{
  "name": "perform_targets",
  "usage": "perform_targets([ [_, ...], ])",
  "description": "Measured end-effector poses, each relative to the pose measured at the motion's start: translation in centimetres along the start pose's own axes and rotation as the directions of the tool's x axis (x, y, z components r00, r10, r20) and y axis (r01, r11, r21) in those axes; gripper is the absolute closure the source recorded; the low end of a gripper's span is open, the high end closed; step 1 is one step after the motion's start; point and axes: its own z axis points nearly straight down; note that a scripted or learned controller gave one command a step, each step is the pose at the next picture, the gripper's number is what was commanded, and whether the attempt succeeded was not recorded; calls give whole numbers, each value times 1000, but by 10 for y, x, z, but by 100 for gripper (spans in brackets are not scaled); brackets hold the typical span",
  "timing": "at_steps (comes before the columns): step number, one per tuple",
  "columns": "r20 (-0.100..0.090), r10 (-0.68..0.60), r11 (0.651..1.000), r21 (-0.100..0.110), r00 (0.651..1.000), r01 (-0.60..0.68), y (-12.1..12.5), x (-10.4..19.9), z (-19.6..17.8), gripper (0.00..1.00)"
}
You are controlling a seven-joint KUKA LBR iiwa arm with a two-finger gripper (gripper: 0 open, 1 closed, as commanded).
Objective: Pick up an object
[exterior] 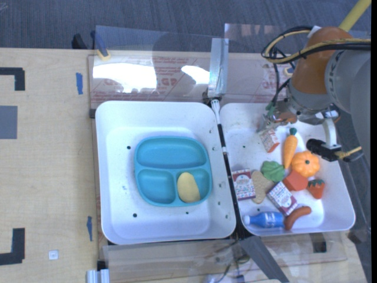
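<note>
The right bin (235,135) holds several toy foods: a small carton (270,139), a carrot (289,148), an orange pumpkin (305,164), a green leaf (273,171), a red block (296,181) and a tomato (316,187). Lower down lie two printed cartons (243,184) (281,197), a tan cracker (259,186), a blue bottle (265,219) and a sausage (297,216). My gripper (275,115) hangs low at the bin's back right, just above and behind the small carton, with the carrot to its right. Nothing shows between its tips.
The left bin (112,158) carries a blue divided plate (171,152) with a yellow oval food (188,187) in its lower right compartment. A clear plastic wall (159,63) stands behind both bins. Cables (283,43) loop over the arm's orange band (321,58).
</note>
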Motion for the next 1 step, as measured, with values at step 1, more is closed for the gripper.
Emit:
perform_targets([
  [1,-7,218,976,13,976,-217,23,62,-86,100],
])
